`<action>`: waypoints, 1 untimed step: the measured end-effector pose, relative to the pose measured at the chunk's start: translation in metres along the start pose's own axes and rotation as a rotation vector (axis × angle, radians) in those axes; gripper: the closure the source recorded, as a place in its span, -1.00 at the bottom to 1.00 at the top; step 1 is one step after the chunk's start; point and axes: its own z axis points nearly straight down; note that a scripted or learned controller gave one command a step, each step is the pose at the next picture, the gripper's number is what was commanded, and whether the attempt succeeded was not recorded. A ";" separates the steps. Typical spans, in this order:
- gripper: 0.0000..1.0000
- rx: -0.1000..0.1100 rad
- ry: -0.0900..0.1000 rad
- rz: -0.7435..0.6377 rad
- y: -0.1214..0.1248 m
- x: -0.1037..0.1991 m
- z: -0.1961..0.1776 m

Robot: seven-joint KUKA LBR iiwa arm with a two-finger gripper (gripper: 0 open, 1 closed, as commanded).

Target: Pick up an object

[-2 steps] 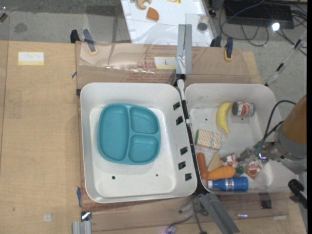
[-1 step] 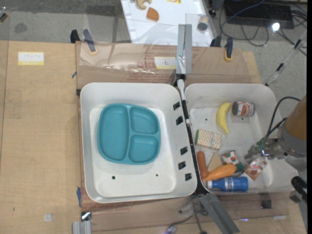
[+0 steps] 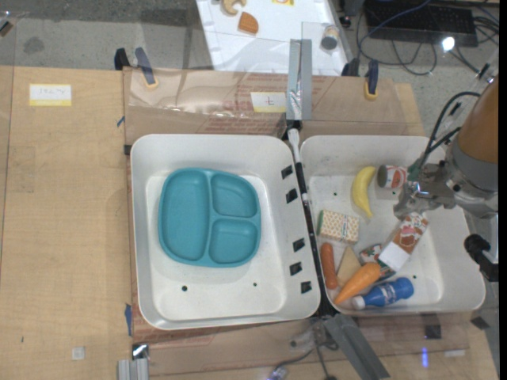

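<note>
The right bin (image 3: 467, 291) holds several objects. A yellow banana (image 3: 363, 190) lies near its middle, with a small can (image 3: 389, 176) just to its right. A patterned cracker box (image 3: 339, 226) sits by the left wall. Below it lie a red sausage (image 3: 329, 264), an orange carrot (image 3: 358, 282) and a blue bottle (image 3: 386, 293). A white and red bottle (image 3: 404, 244) lies at a slant, with a small tin (image 3: 370, 253) at its lower end. My gripper (image 3: 410, 199) hangs at the bin's right side, just above that bottle's upper end and beside the can.
The left bin (image 3: 150, 291) holds a teal divided plate (image 3: 210, 217). A metal divider post (image 3: 299, 77) stands behind the two bins. Black clips (image 3: 295, 220) line the wall between the bins. Cables and the arm's body crowd the right edge.
</note>
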 end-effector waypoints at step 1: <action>1.00 0.000 -0.001 -0.177 0.070 0.059 -0.006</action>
